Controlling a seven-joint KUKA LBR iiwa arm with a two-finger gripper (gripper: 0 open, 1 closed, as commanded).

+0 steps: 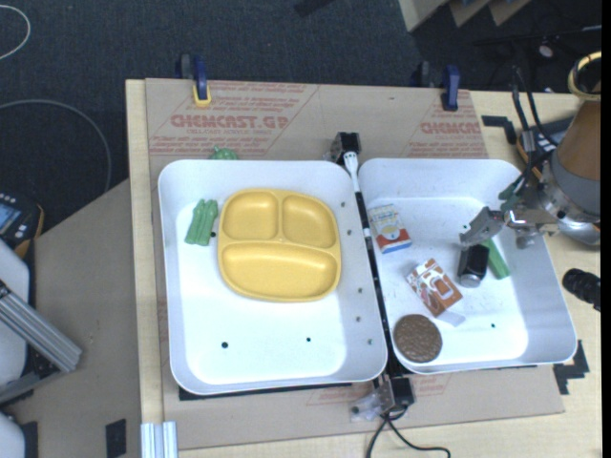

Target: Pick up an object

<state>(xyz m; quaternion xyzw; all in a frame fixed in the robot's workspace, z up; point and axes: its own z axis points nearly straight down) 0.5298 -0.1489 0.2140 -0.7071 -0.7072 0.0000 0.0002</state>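
My gripper reaches into the right bin from the right, low over its middle right part. A small green object lies right against the gripper's dark tip. Left of the gripper sit a small white and red carton and a red and white snack packet. A round brown cookie rests near the bin's front left corner. The view does not show any of these held.
The left bin holds a yellow divided plate and a green pod-like piece by its left wall. The arm's orange band and grey wrist hang over the right bin's right edge. Blue clamps hold the board's back edge.
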